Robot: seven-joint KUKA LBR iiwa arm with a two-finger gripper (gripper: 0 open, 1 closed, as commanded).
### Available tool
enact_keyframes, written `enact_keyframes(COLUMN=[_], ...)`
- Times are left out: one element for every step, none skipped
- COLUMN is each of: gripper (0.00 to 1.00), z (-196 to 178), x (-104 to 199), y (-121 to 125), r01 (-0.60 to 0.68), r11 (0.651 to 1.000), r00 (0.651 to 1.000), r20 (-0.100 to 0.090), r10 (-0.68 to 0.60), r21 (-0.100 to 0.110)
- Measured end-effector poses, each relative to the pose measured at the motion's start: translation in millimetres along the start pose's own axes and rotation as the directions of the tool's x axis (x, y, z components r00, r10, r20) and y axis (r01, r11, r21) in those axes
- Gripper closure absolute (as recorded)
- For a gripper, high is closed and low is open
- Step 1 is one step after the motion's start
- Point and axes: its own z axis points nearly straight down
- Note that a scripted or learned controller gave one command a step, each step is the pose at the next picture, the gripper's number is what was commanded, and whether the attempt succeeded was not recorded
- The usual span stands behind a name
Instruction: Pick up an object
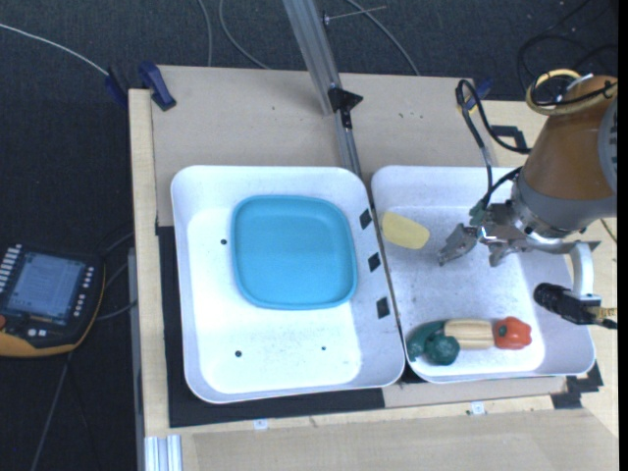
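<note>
Two white bins sit on the tabletop [245,116]. Left bin [196,263] holds a blue plate [294,251]. Right bin [442,189] has a yellow piece [404,231] near its left wall and, along the front wall, a green item [434,345], a tan block [469,334] and a red item [511,333] — touching in a row. The hand [473,247] hangs released over the bin's middle, grasping nothing.

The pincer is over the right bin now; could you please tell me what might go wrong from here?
1. The pincer hangs over bare floor of the right bin, beside the yellow piece; closing here may catch nothing.
2. The green, tan and red items crowd together, so a grasp there could jostle neighbours.
</note>
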Motion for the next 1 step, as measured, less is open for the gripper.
enact_keyframes(gripper=[0.00], z=[62.7], x=[1.3], y=[-1.9], r01=[0.000], r11=[1.000], r00=[1.000], r20=[0.000], r10=[0.000], r21=[0.000])
